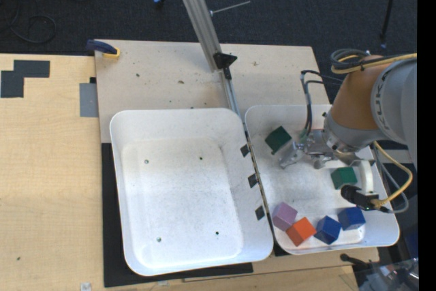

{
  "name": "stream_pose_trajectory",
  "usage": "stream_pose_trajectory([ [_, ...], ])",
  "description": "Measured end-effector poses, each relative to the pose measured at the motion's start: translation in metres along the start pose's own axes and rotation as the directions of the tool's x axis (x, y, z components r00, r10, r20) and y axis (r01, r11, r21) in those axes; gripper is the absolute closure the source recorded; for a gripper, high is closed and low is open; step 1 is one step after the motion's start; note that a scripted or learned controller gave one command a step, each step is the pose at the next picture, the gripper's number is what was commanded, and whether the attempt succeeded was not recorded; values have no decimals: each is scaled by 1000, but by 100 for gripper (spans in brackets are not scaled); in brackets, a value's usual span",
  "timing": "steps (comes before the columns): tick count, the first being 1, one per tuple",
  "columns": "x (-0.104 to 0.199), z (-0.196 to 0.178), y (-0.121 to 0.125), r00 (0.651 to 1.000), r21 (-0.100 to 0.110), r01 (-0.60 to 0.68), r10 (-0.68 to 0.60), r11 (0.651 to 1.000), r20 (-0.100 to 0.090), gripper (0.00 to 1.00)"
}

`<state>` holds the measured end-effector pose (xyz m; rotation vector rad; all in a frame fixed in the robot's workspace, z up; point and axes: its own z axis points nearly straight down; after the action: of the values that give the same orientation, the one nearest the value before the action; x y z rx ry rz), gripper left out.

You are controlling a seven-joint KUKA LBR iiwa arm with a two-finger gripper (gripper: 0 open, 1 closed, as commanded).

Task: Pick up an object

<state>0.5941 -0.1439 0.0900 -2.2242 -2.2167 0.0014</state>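
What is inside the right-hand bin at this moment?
The right bin holds two green blocks, a purple block, an orange block and two blue blocks. The arm covers part of its floor.

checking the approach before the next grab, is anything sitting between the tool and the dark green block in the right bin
Nothing visible does. The tool is low in the right bin, just right of and slightly below the dark green block, with bare bin floor between them. The other blocks, purple, orange and two blue, lie nearer the front rim.
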Motion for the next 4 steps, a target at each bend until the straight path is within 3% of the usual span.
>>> stream_pose_trajectory([
  [1, -1, -11, 0, 1000, 0, -6, 6, 1000, -1, 100],
  [3, -3, -127, 6, 1000, -5, 4, -4, 1000, 1, 100],
  [4, 59, -132, 9, 1000, 0, 9, -9, 1000, -3, 100],
])
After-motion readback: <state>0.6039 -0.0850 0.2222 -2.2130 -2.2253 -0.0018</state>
